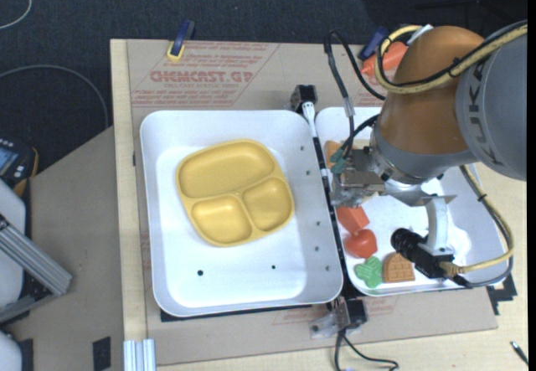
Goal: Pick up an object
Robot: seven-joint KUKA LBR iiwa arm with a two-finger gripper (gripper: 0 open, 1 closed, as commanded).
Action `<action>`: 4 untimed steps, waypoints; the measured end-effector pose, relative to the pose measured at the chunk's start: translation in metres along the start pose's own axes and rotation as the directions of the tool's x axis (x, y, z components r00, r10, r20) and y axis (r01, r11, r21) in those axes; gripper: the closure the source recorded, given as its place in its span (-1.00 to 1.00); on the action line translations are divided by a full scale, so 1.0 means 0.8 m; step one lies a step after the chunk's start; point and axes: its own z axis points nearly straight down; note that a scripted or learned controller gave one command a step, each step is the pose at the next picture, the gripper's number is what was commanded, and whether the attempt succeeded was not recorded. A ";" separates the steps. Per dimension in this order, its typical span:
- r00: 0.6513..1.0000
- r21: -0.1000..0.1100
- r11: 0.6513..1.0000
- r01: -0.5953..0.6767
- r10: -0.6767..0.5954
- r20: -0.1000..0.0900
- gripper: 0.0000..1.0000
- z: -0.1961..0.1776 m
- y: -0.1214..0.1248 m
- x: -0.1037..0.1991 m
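camera view looks down on two white bins: the left bin (159,193) holds a yellow divided plate (234,191), the right bin (469,218) holds small toy foods. the arm (435,101) hangs over the right bin, its gripper (352,185) low by the bin's left wall, just above an orange-red block (353,217); whether it is open or closed cannot be told. a red piece (361,242), a green piece (368,271) and a waffle (399,268) lie nearby

Grey arm (494,101) entering from the right of the camera view, broad orange band (427,93) above the wrist, wrist angled downward and leftward, gripper (350,185) low at its tip, cables looping around the wrist and trailing below
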 end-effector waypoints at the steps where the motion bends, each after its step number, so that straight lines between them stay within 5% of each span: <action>1: 1.000 0.000 1.000 -0.004 0.004 0.002 1.00 0.001 -0.007 0.024; 4: 1.000 0.000 1.000 -0.009 0.009 0.004 1.00 0.009 -0.011 0.010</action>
